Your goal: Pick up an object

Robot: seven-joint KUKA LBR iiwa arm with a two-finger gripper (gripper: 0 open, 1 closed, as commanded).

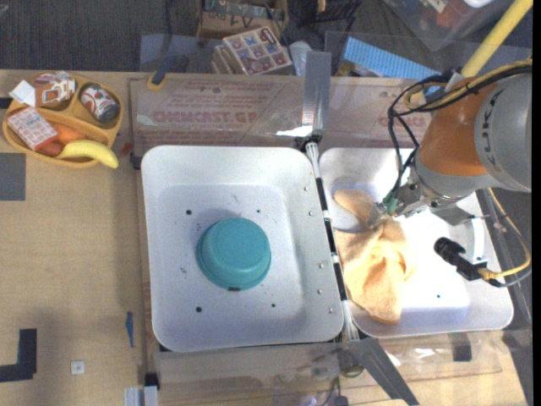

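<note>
A yellow-orange cloth (380, 269) lies crumpled in the right bin (482, 311), stretching from the bin's middle toward its front left corner. My gripper (383, 213) is down at the cloth's upper tip, shut on it, and the fabric's folds gather up to a point between the fingers. A tan, rounded object (353, 201) lies just left of the gripper, by the bin's left wall, partly over a pale grey patch. In the left bin (169, 184) a teal bowl (235, 253) sits upside down near the middle.
A yellow tray (17, 134) with a banana and food packs stands on the bench at far left. A metal divider (325, 227) separates the bins. The right bin's floor is bare to the right of the cloth.
</note>
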